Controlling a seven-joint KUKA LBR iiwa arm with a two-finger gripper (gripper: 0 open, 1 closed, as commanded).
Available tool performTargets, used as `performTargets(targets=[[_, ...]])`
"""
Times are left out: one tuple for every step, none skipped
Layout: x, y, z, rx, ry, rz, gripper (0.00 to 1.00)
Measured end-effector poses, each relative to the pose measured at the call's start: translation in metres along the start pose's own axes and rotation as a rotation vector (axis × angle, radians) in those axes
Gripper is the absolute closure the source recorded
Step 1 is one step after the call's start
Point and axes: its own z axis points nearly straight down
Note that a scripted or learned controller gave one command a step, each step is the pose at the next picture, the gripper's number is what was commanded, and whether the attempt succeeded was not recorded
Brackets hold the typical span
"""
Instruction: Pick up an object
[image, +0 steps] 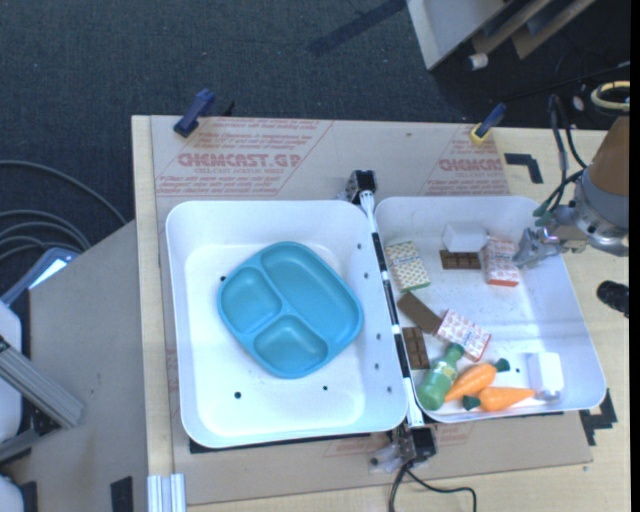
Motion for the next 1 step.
performTargets(targets=[[0.0208, 0.0505, -0.0564, -0.003, 0.000, -0.002, 1.00]])
